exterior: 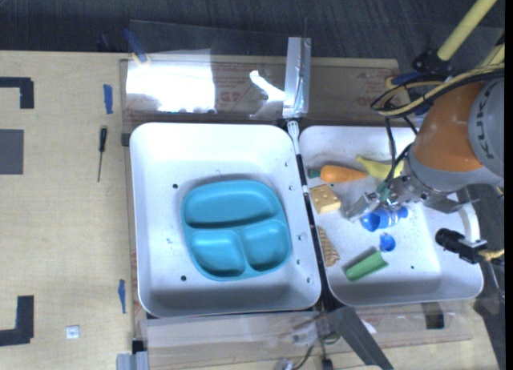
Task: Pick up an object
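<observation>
Several small objects lay in the right bin (417,280): a carrot (345,174), a green block (365,265), a blue toy (380,219). The claw (373,200) hovered just above the blue toy, perhaps lined up to grasp it; its opening cannot be told.

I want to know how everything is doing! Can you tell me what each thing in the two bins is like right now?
blue tray: lying flat in the left bin, nothing in its compartments.
carrot: lying in the right bin.
green block: lying on its side, apart from the others.
blue object: lying just under the gripper.
yellow block: resting by the divider.
</observation>
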Tool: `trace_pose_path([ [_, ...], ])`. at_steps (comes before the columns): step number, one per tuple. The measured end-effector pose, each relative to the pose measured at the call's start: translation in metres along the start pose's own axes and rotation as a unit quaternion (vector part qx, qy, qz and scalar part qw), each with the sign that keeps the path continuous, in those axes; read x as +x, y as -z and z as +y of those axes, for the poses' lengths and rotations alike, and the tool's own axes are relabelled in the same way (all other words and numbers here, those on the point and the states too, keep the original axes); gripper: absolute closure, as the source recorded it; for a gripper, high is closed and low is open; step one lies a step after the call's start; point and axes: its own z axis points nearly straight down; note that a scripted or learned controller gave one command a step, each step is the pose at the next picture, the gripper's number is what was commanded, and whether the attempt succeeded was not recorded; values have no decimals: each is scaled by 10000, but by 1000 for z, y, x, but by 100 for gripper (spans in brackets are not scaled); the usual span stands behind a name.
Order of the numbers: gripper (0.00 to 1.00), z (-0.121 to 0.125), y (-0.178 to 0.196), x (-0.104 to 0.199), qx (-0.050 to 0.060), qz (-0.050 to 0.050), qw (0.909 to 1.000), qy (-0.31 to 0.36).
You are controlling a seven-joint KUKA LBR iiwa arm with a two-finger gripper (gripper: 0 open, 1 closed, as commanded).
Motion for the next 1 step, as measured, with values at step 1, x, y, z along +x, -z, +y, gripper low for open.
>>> trace_pose_path([
  [1,100,2,12,-1,-30,-12,10000,-6],
])
